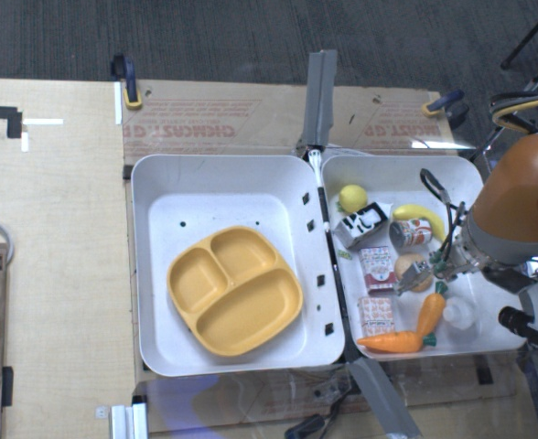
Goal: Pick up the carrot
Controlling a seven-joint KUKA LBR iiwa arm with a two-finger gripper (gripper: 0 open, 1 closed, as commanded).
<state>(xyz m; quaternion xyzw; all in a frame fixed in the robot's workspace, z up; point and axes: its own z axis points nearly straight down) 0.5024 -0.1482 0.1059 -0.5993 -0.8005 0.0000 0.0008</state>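
Carrot [429, 315] is sitting in the right bin [475, 167], nothing lifted yet; pincer [422, 277] hovers just above it, can't tell its state honestly.

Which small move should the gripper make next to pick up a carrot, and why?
Probably lower the gripper slightly toward the upright-lying carrot just below it in the right bin; the gripper sits above the clutter, close to that carrot's green top, nothing visibly held.
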